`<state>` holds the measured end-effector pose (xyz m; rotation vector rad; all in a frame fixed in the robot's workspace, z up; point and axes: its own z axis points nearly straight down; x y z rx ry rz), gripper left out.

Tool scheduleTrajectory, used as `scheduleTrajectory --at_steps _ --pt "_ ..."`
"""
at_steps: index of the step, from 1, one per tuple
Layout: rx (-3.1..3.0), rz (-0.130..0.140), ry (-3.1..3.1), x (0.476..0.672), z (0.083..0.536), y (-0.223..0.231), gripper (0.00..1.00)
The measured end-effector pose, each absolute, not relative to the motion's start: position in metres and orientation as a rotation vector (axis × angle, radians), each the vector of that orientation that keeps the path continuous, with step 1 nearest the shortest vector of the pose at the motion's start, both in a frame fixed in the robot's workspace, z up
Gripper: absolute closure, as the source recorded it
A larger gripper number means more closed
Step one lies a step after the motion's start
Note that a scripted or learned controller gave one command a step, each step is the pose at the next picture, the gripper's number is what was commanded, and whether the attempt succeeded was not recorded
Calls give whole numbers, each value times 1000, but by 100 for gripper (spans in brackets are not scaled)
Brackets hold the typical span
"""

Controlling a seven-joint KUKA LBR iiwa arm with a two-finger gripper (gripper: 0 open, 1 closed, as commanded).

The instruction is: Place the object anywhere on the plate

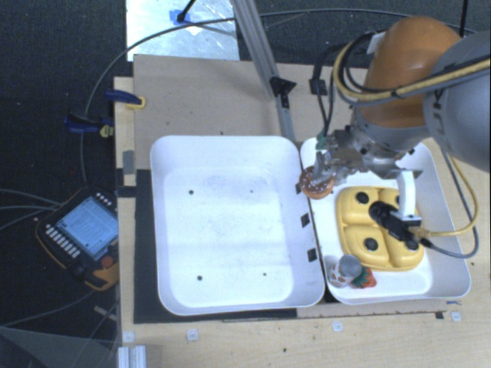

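Observation:
My gripper point(322, 172) hangs over the left rim of the right bin point(449, 278). A brown, ring-like round object point(315, 184) sits between its fingertips, so the gripper is shut on it. The object hovers at the gap between the two bins, just left of the yellow divided plate point(353, 209). That plate lies in the middle of the right bin; a white and black fitting of the arm point(404, 205) covers part of its right side.
A small grey cup with orange and green bits point(351, 271) lies in the right bin's front left corner, below the plate. The left bin point(222, 221) is beside it. The arm's bulk point(414, 75) overhangs the back of the right bin.

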<state>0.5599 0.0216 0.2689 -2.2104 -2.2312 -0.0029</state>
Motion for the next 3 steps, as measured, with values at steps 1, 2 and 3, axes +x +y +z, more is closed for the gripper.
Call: scheduleTrajectory --at_steps 1,2,3 --pt "-2209 -4 -2232 553 267 74 100" --pt "-2209 -2 -2231 543 260 126 100" --pt "-2208 1 -2231 536 234 183 100"
